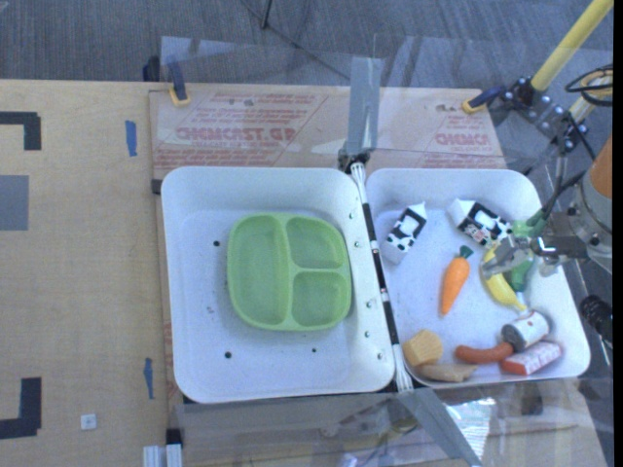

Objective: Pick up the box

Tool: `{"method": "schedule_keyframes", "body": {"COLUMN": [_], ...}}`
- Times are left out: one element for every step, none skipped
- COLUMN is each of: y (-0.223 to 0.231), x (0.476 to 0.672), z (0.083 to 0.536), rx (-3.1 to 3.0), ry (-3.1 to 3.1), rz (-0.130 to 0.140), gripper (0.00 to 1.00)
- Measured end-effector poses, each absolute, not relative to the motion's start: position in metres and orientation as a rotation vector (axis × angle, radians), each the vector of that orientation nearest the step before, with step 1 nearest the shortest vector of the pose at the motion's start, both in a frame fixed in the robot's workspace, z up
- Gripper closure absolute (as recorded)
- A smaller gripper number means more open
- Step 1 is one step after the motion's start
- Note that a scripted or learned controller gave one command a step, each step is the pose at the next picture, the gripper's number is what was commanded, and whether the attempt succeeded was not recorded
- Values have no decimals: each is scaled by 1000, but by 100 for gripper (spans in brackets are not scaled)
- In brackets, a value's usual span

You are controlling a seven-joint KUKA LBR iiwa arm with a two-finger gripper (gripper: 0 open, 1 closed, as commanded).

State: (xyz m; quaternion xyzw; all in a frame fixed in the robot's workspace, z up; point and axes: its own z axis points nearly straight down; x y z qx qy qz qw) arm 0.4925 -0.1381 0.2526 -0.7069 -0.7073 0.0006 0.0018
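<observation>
Red-and-white box [531, 359] lying flat in right bin's near corner

The pale wooden bench [78, 261] carries two shallow white plastic bins side by side, touching along their inner edges. The left bin [185, 290] and right bin [428, 188] rest on a printed brown cardboard sheet [243, 125] at the far side.

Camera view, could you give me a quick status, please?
Pincer low in right bin, over banana. Box at near corner, untouched. Can touching box.
</observation>
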Motion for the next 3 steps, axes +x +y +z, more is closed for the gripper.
{"method": "schedule_keyframes", "body": {"y": [-139,-193,-218], "x": [494,571,590], "z": [262,285,236], "rx": [-2220,-2331,-2533], "ry": [-2219,-2109,-1853], "rz": [2,0,3], "gripper": [100,100,100]}}
